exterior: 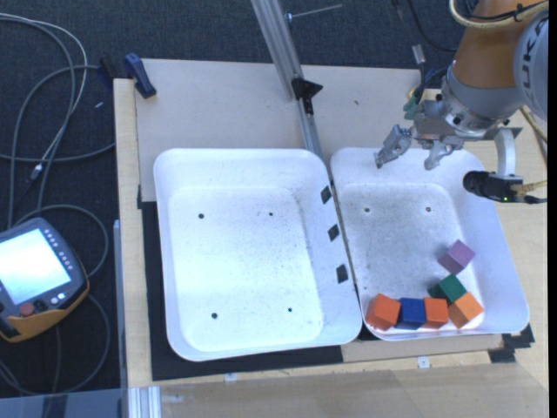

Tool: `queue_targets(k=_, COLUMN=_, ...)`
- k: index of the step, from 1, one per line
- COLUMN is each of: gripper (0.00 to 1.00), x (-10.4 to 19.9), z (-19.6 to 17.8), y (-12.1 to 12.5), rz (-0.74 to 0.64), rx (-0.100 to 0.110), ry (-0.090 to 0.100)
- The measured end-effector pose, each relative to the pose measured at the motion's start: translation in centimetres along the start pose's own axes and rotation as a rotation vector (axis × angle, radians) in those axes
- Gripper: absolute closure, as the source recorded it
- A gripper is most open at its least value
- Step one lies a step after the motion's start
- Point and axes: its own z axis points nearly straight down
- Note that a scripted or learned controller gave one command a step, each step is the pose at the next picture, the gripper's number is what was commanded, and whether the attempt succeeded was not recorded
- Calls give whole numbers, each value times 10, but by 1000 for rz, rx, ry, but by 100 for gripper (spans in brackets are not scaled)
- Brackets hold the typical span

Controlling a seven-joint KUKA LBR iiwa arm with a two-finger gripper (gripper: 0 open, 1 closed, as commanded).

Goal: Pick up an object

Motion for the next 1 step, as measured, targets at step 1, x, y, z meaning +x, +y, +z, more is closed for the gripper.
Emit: queue_targets(k=1, gripper=0, x=-68, z=26, y=-25, rz=8, rx=4, ry=-4)
